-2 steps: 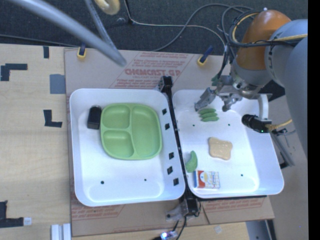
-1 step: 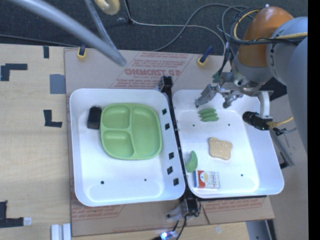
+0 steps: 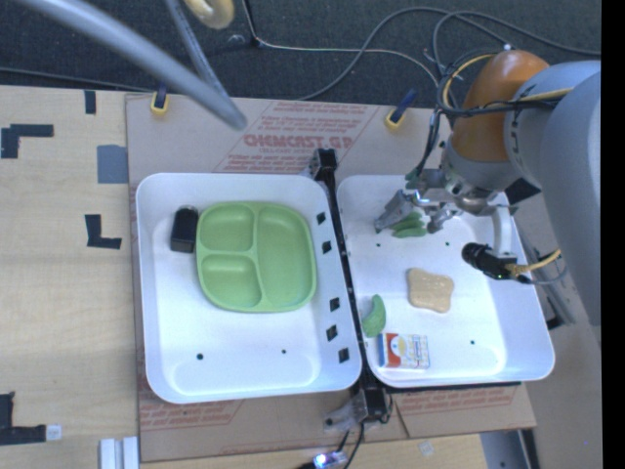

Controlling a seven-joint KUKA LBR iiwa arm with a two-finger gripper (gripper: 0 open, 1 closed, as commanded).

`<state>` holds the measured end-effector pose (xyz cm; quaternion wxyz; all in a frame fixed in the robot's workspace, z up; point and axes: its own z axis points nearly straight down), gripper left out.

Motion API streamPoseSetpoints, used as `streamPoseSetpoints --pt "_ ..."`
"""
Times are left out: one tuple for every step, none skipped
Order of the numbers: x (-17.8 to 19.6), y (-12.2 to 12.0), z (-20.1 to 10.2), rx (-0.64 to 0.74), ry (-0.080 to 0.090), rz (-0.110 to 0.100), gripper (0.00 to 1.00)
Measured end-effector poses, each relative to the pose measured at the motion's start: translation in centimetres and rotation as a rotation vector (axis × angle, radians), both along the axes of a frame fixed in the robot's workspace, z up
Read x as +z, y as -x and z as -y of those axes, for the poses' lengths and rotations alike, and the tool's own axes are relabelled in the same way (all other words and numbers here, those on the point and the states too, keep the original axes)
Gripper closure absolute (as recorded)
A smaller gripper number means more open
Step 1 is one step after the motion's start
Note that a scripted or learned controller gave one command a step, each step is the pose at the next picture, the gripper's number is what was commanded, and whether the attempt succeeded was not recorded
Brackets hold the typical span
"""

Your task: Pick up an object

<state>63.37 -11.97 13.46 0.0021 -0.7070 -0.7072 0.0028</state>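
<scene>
Green item (image 3: 409,226): 1, between the closed claw (image 3: 414,219) fingers, far end of right bin (image 3: 527,355) | biscuit (image 3: 431,290): 1, nearer from claw | green leaf (image 3: 374,314): 1 and carton (image 3: 404,350): 1, by divider | left bin (image 3: 166,360): green plate (image 3: 258,256), black block (image 3: 184,230) | right bin's near-right corner open.

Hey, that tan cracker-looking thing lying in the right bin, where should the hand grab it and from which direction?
Come straight down from above. The tan piece lies flat on the right bin's floor, apart from the small carton and the green piece, so there's room for fingers on either side. I'd pinch it across its narrower width, near the middle. It looks low, so the fingers probably need to reach the floor.
</scene>
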Motion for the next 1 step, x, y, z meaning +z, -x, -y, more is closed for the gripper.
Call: streamPoseSetpoints --pt "-5.27 0.03 -0.05 0.002 0.002 0.006 0.00"
